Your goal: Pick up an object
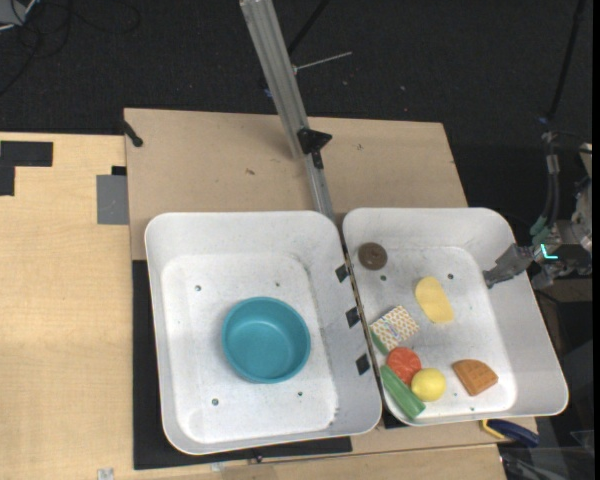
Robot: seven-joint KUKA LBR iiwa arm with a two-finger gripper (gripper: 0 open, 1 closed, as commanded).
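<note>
A: On the worktop [230,168], two shallow white bins are seen side by side. What is held in the left bin [180,238]?

B: A teal bowl [267,339] is found there, set upright a little below the middle of the bin floor, apart from every wall.

A: And in the right bin [520,308]?

B: Several small things are gathered in its lower half. A brown round disc [372,256] is placed near the upper left corner, well apart from the rest. A pale yellow block [434,300] is seen near the middle. Below and left of it, a checkered cracker-like square [395,324] is laid close to the left wall. A red tomato-like piece [404,361] is found just below that square, with a yellow ball [428,384] just beside it on the right and a green strip [401,391] along its lower left. A brown bread-like piece [474,376] is set further right, near the lower rim.

A: Where is the claw [505,265] seen?

B: It is seen at the right rim of the right bin, with the arm reaching in from the right. It is well apart from every object, the pale yellow block being the nearest. Nothing is seen between its fingers; whether they are apart or together cannot be told.

A: Anything behind the bins?

B: A grey metal rail [280,78] is seen running at a slant from the top down to the gap between the bins.
</note>
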